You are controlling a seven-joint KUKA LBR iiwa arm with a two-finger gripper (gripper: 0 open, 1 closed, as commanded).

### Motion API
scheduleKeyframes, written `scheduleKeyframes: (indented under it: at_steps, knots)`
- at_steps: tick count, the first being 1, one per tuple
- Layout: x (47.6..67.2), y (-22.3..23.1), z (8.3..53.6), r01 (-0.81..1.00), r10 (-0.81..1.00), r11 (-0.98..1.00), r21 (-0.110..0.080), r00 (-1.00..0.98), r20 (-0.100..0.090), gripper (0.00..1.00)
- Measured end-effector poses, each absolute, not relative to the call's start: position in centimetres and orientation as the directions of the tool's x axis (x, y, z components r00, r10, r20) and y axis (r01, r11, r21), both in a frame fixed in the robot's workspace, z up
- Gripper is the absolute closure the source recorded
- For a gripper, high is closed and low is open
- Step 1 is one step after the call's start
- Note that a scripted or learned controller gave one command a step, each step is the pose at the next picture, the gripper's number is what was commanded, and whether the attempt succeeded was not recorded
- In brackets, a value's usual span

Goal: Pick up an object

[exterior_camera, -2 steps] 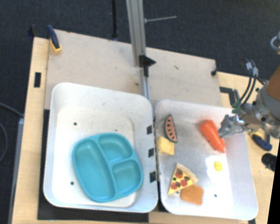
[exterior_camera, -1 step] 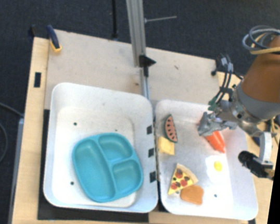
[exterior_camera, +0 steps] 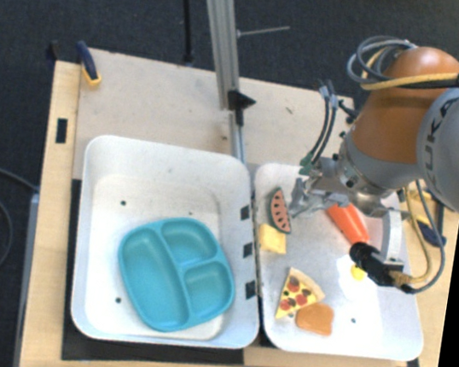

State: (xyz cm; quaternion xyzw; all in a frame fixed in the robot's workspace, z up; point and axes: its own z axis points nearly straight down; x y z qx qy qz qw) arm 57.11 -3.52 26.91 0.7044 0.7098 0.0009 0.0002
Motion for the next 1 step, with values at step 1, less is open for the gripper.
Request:
scheduleKeyframes:
  at_steps: [1]
  knots:
    - [57.85,1.74,25.96,1.0,1.0,0.007,0.0,-0.007,0.001,1.0]
